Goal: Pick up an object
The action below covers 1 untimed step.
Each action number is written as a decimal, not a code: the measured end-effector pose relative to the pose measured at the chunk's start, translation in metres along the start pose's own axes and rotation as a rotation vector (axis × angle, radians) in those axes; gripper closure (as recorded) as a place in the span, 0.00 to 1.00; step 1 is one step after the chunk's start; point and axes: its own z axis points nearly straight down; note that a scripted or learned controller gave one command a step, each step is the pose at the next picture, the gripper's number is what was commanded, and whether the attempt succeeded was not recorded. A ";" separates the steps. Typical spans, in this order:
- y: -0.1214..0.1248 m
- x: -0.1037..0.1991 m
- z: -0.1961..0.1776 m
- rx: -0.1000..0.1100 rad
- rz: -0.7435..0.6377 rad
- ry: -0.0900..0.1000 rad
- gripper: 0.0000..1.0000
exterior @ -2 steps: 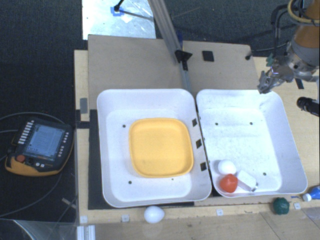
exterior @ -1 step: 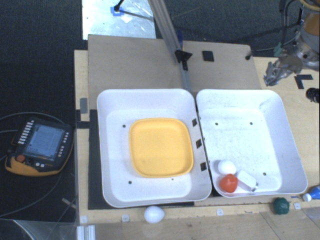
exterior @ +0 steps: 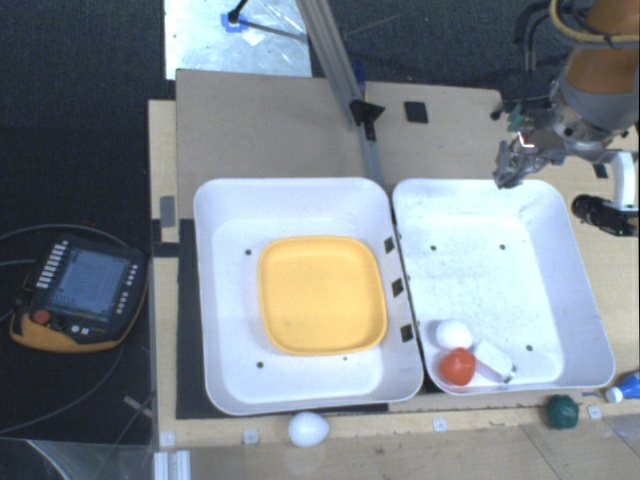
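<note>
The right bin (exterior: 500, 268) holds a white ball (exterior: 453, 334), a red ball (exterior: 458, 367) and a small white block (exterior: 493, 360), all crowded in its near left corner. My gripper (exterior: 510, 171) hangs over the bin's far rim, well away from those objects. Nothing shows between its fingers, and their state is too small and dark to read. A yellow square plate (exterior: 322, 294) lies in the middle of the left bin (exterior: 225, 268).
A white egg-shaped object (exterior: 308, 429) lies on the bench in front of the left bin. A dark green ball (exterior: 562, 411) sits off the right bin's near corner. A slanted metal bar (exterior: 340, 58) runs behind the bins. A teach pendant (exterior: 78, 293) rests at left.
</note>
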 end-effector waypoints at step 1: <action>-0.019 0.048 0.017 0.001 0.000 0.000 1.00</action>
